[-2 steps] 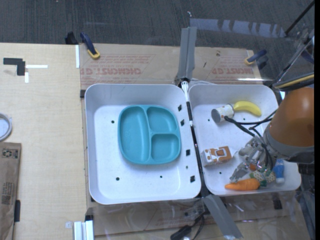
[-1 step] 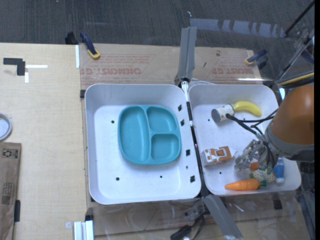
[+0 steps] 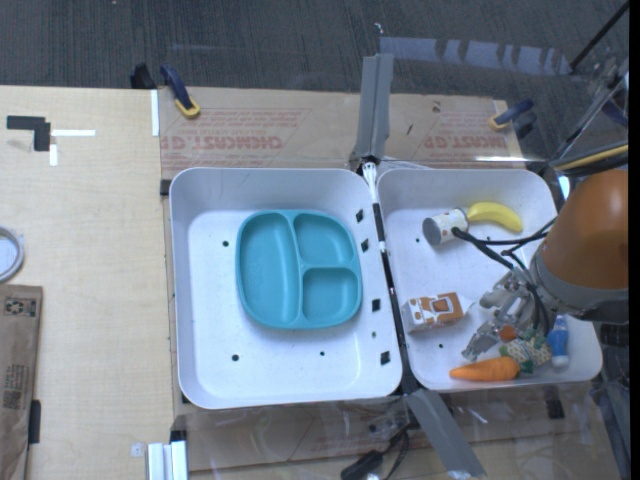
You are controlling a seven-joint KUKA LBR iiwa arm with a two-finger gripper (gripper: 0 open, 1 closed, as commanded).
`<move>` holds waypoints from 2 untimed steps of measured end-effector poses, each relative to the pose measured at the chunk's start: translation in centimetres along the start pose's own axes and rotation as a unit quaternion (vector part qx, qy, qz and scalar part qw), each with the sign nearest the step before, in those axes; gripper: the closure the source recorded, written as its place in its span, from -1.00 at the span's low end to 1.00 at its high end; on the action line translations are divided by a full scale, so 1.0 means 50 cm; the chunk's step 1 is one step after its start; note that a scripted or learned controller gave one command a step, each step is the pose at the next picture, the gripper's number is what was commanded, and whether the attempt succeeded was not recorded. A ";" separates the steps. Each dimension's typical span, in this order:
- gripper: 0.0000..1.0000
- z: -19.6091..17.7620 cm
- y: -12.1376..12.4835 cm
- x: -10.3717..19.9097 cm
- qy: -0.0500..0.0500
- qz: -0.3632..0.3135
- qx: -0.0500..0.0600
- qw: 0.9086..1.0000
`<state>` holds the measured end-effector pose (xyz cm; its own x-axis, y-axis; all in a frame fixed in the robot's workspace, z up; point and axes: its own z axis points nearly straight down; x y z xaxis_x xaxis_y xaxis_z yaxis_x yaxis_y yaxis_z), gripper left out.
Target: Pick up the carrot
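orange against white plastic, the carrot (image 3: 485, 370) lies on its side near the front edge of the right bin (image 3: 420, 368), its thick end toward the arm and its tip pointing left. we see the gripper (image 3: 492, 328) poised just above and a little behind it, fingers (image 3: 478, 344) spread and angled down toward the carrot, with nothing between them. just beside the carrot's thick end sits a small clutter of coloured items (image 3: 528, 350), partly hidden by the wrist, and a blue object (image 3: 558, 342) stands close to the bin's right wall; we cannot tell what either is.

left of the gripper rests a small brown-and-white carton (image 3: 434, 311). farther back in the same bin lie a banana (image 3: 496, 215) and a grey-ended cylinder (image 3: 444, 226), well apart from the action. the left bin (image 3: 200, 268) holds a teal divided tray (image 3: 298, 268). the arm (image 3: 592, 243), its orange band prominent, leans in from the right.

we judge this to be the approach, with the grasp not yet made. the next move calls for lowering the spread fingers so they straddle the carrot across its width, then closing before any lift. the clutter at the thick end leaves little room there, so a bite nearer the middle looks the safer choice.
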<state>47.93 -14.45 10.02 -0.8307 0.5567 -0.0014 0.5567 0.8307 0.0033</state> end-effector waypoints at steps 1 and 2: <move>-1.00 0.015 -0.041 -0.028 -0.002 -0.050 0.000 0.999; 1.00 -0.002 -0.039 -0.029 -0.002 -0.048 -0.001 0.999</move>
<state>48.04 -16.88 10.13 -0.8802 0.4745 -0.0067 0.4744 0.8803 0.0043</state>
